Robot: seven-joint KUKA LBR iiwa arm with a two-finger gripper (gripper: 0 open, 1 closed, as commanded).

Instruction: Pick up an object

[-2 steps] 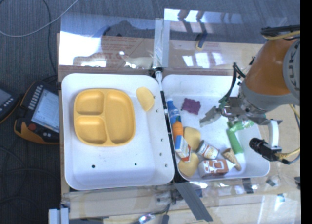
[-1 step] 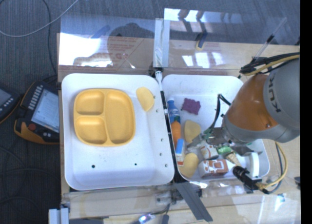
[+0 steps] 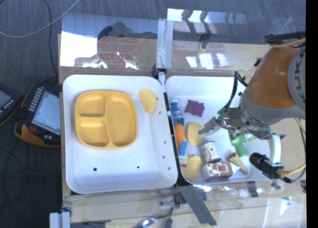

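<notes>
My gripper (image 3: 233,126) hangs over the right part of the right bin (image 3: 218,85), under the arm's orange band. Directly below it lies a green bottle (image 3: 240,145), partly covered by the wrist. I cannot tell whether anything is held. Other objects in this bin: a purple block (image 3: 195,107), a blue tube (image 3: 175,112), an orange carrot (image 3: 179,133), a yellow piece (image 3: 192,132), a small can (image 3: 208,150), a pale lemon-like item (image 3: 193,165), a red and white carton (image 3: 218,171) and a cone (image 3: 239,162).
The left bin (image 3: 119,172) holds a yellow divided plate (image 3: 106,118) and a small yellow piece (image 3: 148,100) near its right wall. A black part of the arm (image 3: 262,162) overhangs the right bin's near right corner. A teach pendant (image 3: 37,115) lies on the floor at left.
</notes>
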